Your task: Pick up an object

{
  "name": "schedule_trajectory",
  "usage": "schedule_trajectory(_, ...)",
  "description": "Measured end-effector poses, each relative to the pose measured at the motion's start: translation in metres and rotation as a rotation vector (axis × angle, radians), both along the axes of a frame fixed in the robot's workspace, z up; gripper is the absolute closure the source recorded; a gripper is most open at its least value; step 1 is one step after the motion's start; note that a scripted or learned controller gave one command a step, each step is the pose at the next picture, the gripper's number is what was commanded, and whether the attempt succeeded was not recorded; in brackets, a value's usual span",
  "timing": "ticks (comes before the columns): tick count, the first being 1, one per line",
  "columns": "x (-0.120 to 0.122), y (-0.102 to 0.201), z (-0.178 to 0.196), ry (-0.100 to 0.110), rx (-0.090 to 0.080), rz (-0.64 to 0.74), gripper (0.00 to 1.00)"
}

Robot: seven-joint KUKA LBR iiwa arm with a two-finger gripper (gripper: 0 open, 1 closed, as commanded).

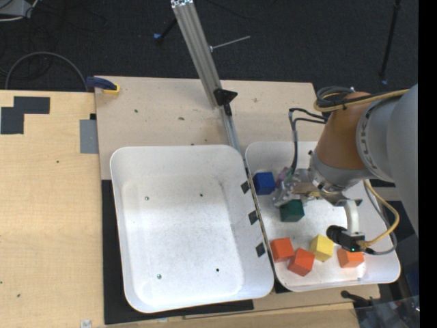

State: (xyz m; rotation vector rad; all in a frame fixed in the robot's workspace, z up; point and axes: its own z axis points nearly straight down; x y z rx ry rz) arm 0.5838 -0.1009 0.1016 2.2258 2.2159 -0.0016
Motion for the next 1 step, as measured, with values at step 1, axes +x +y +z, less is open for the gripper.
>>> schedule_trajectory(1, 0.0635, 0.0713, 0.0938, -0.009, 0.003, 0.012, 1.00)
